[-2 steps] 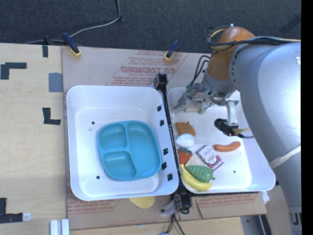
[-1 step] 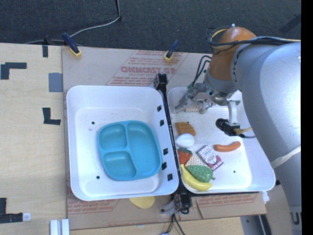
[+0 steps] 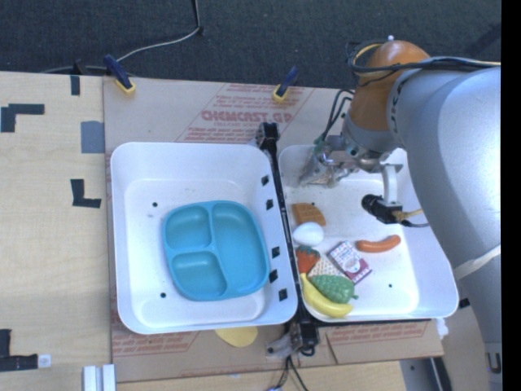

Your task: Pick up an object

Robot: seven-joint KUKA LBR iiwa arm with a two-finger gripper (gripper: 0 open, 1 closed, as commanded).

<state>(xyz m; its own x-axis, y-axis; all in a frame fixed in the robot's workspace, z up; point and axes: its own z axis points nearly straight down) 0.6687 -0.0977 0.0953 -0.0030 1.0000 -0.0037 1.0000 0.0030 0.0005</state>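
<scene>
The arm's grey bulk (image 3: 464,161) sits nearest my camera, covering the right bin's (image 3: 407,296) far corner. Its gripper (image 3: 326,168) hangs low over the bin's upper left, and I cannot tell how it is set. The pickable things lie nearer: a brown bread piece (image 3: 308,213), a white egg (image 3: 308,235), a sausage (image 3: 378,243), a small carton (image 3: 348,260) and a banana (image 3: 324,300) (crowded together). My worry: descending here, it closes on bare floor, or nudges the bread against the divider. The blue tray (image 3: 216,248) occupies the left bin (image 3: 130,218).
</scene>
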